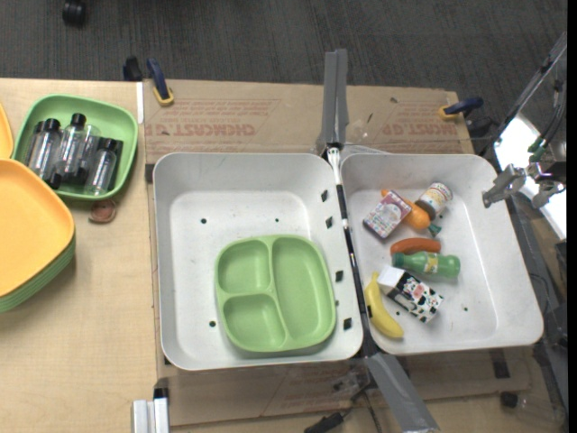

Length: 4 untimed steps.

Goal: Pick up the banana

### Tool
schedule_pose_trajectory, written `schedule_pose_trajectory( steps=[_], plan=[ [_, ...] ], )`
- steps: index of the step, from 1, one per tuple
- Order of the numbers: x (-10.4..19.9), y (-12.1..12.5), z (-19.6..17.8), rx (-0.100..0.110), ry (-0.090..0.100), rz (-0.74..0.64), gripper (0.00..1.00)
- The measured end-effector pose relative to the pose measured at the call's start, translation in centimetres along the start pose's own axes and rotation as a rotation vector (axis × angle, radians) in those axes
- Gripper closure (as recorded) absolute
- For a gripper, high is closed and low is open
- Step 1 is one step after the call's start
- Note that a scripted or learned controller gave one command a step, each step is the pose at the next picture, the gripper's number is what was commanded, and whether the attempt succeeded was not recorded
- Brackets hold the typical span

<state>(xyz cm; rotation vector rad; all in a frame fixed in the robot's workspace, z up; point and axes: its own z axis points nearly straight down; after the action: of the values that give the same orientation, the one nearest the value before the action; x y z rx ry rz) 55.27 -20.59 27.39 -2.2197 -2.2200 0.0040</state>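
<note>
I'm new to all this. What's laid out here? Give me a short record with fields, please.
target: banana, lying in the right bin, near its front left corner
beside it: cow-print carton, touching the banana
other items in the right bin: green bottle, pink pouch, small jar
left bin: holds a green divided plate
tool: at the right bin's right edge, far from the banana

A robotics test lab is showing here: two white bins [171,242] are sitting side by side on a cardboard-covered bench [270,115] held by clamps [160,84], grey office carpet [270,16] is lying beyond, and a chair caster [74,9] is standing on it.
</note>
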Motion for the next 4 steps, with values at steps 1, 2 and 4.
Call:
schedule_pose_trajectory(
  steps=[1,2,4],
  plan=[
    [-1.3,1.2,17.1,-0.006,0.002,-0.256,0.00],
    [-1.4,1.2,16.2,-0.007,0.000,-0.252,1.00],
    [-1.6,-7.5,18.3,-0.001,0.001,-0.075,1.00]
  ],
)
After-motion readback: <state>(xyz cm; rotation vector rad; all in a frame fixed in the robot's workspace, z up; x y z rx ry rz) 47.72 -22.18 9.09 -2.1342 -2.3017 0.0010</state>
